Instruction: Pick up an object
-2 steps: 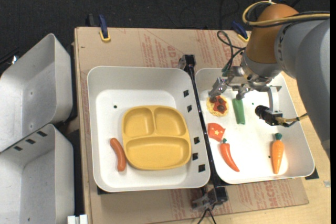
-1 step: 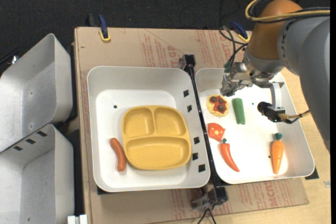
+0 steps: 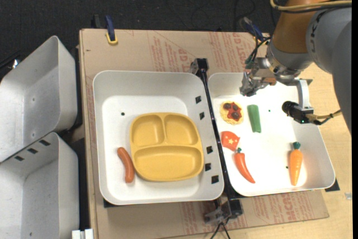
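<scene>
My gripper (image 3: 250, 88) hangs over the back left part of the right bin (image 3: 313, 137), just above and right of a small toy pizza (image 3: 231, 112). A green cucumber piece (image 3: 254, 118) lies just below the gripper. Further forward lie a red pepper piece (image 3: 230, 140), a red chili (image 3: 244, 165) and an orange carrot (image 3: 295, 163). Nothing shows between the fingers.
The left bin (image 3: 112, 92) holds a yellow divided plate (image 3: 166, 146) and a sausage (image 3: 126, 164) at its front left. A black divider strip (image 3: 210, 115) runs between the bins. Grey-white containers (image 3: 33, 98) stand to the far left of the bench.
</scene>
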Controlling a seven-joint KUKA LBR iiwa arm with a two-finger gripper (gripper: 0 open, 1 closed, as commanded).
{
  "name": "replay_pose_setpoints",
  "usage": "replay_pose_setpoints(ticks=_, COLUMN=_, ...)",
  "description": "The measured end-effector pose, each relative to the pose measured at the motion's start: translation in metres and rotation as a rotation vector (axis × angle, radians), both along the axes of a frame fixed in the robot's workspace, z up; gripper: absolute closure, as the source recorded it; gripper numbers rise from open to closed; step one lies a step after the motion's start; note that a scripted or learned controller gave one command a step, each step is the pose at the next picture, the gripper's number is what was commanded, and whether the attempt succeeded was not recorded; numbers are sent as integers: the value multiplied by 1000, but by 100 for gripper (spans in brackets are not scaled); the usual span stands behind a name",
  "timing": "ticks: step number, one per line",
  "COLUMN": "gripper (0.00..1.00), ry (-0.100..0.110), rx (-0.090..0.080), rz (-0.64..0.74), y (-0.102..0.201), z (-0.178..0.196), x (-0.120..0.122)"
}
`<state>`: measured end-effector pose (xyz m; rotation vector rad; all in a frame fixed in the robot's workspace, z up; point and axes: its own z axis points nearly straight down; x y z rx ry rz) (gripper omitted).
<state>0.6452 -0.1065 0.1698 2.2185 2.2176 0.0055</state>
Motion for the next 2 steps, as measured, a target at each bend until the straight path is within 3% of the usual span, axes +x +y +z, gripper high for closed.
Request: replay_pose_setpoints(ticks=2, gripper=100, ry=-2, rx=-1, rz=4, y=7, z=108, x=11)
